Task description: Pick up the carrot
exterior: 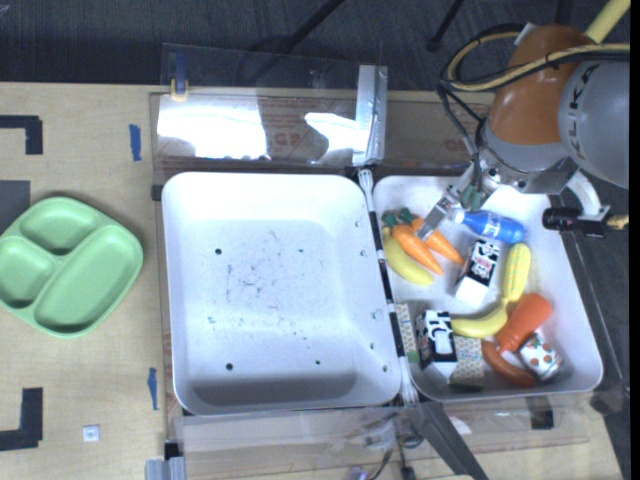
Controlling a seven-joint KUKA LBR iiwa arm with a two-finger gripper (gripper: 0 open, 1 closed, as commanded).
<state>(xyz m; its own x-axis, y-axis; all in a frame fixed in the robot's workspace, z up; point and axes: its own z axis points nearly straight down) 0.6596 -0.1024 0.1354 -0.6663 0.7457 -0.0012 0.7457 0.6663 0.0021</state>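
Grey arm with orange band enters from 2 o'clock, wrist over the far edge of the right-hand shallow white bin (590,368). Two-finger gripper (436,218) hangs low at that bin's 11 o'clock corner, metal fingers slanting down-left, tips right at the upper end of the orange plastic carrot (418,247); touching or just above, cannot tell. Whether the fingers are parted or closed cannot be told from this angle, and nothing is seen between them. Carrot lies diagonally, green top toward 11 o'clock, resting against a yellow plastic banana (406,261) on its 8 o'clock side. At the carrot's 3 o'clock: a blue-and-white bottle (494,227) and a black-and-white carton (480,265). Further toward 4 o'clock, a second yellow banana (505,293) curving down the bin, then an orange-red bottle-shaped toy (524,323). Left-hand white bin (270,288) sits beside, touching along the shared rim. Green three-compartment plate (66,264) on the bench at 9 o'clock, well apart from both bins.
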